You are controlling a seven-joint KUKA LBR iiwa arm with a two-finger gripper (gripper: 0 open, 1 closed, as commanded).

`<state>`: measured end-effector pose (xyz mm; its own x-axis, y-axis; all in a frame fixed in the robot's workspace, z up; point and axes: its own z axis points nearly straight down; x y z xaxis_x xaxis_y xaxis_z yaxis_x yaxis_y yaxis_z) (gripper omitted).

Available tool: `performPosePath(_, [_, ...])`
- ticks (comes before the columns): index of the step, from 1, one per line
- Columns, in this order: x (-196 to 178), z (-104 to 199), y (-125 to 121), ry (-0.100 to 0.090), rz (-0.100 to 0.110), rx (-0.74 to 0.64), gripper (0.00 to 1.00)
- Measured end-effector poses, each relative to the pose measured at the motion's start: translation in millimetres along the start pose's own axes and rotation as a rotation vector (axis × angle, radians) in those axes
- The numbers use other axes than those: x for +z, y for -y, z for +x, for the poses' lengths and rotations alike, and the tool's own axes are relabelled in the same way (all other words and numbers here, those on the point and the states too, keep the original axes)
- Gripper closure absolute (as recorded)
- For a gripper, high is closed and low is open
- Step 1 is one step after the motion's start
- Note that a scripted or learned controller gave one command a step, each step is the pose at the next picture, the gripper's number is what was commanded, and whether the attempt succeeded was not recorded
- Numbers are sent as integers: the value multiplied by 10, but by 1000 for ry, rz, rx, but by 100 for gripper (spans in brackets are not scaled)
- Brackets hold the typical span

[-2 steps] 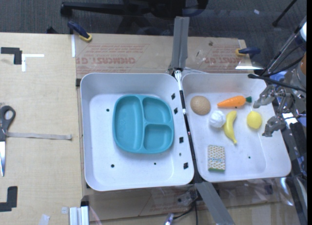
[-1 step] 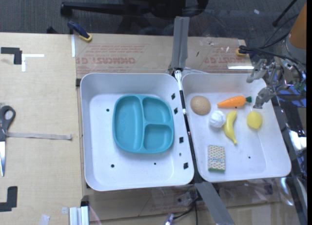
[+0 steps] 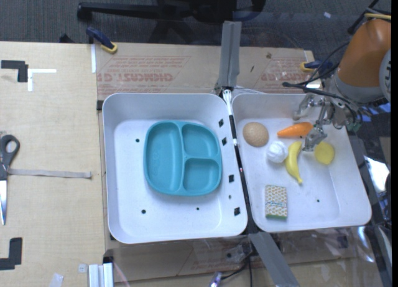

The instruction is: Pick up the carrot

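In the right bin (image 3: 348,214), the gripper (image 3: 317,131) hangs over the right end of the carrot (image 3: 293,131), with a banana (image 3: 293,160) and lemon (image 3: 324,153) just nearer.

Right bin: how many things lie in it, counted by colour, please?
Orange: 1, the carrot
Yellow: 2, the banana and the lemon
White: 1, the ball
Tan: 1, the round thing
Yellow-green: 1, the sponge
Total: 6

Bright even overhead light, soft shadows, slightly soft focus
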<state>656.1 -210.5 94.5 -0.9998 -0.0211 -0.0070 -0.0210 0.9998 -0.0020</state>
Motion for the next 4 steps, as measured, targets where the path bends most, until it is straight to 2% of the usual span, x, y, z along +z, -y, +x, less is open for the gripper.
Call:
performPosePath(1, [8, -52, -408, -1, -2, -217, 0])
performPosePath(2, [-2, 541, 110, -1, -1, -221, 0])
performPosePath(3, [-117, 514, 99, 6, 2, -225, 100])
performPosePath(4, [1, 279, 36, 2, -10, -598, 100])
